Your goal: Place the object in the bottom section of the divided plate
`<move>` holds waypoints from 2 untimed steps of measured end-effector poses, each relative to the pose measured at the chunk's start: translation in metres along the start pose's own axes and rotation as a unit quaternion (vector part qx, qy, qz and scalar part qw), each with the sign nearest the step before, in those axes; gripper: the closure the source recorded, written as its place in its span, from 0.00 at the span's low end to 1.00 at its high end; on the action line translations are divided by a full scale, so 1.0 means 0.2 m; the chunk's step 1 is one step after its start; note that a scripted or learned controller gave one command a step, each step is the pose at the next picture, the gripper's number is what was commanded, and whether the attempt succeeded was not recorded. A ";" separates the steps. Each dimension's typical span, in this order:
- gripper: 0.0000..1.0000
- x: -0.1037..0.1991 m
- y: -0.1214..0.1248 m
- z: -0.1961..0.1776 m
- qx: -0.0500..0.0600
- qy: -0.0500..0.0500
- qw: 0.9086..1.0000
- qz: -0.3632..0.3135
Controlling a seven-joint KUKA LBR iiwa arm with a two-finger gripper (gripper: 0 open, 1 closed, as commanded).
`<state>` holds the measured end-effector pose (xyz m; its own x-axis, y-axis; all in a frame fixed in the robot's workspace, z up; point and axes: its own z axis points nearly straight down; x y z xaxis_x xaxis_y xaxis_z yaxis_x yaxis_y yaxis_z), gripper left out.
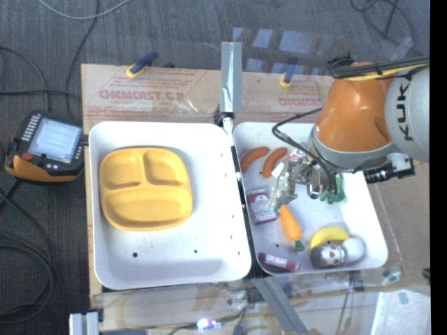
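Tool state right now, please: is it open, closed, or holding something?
Tool: cannot be told; it hangs over the right bin, just above the carrot.

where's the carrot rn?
In the right bin, near its middle: the carrot lies just below the gripper, right of the small purple packet.

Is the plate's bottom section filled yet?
Empty. The yellow divided plate shows bare in the left bin; the carrot lies in the right bin.
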<state>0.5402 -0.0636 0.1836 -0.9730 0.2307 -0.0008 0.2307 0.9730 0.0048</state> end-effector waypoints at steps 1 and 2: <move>1.00 0.35 0.24 0.00 0.002 0.001 0.999 0.039; 1.00 0.38 0.38 -0.02 0.003 0.001 0.996 -0.084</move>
<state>0.4837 0.0271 0.1875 -0.9979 0.0645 0.0005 0.0645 0.9979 -0.0008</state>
